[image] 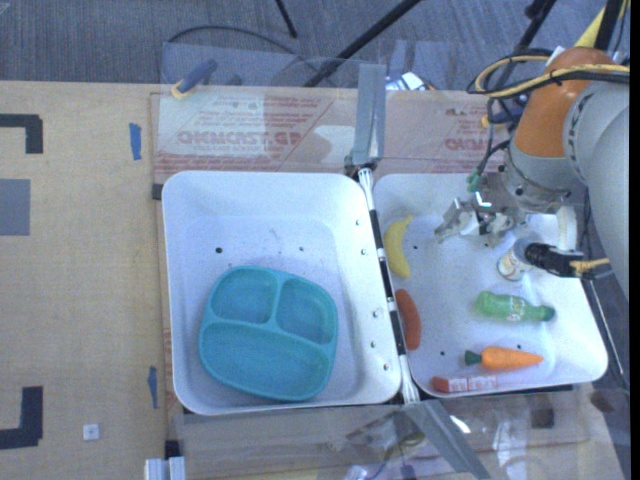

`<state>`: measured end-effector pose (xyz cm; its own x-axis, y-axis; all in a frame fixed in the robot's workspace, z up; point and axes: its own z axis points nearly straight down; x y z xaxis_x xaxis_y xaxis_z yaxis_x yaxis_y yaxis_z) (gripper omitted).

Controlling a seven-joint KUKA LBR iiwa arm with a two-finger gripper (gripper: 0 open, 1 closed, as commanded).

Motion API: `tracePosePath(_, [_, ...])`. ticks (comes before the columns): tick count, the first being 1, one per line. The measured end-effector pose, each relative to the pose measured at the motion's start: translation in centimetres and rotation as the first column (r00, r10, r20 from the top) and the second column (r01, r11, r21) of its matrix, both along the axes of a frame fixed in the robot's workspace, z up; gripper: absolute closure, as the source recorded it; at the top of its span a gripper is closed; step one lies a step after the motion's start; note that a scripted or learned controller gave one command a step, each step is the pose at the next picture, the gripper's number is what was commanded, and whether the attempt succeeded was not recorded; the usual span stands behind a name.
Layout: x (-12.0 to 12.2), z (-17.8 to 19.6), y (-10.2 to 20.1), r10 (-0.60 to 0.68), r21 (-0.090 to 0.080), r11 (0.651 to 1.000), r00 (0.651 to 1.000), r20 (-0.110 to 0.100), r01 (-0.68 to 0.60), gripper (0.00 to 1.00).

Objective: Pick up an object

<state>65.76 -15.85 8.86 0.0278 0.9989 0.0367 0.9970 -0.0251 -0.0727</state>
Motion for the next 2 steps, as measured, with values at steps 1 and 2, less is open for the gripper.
tracePosePath(1, [-0.1, -0.1, 0.6, -0.013, -0.020, 1.000, 1.000, 0.007, 0.013, 0.00])
tracePosePath(2, [-3.5, -0.3, 1.3, 0.130, -0.038, 0.991, 0.989, 0.073, -0.127, 0.00])
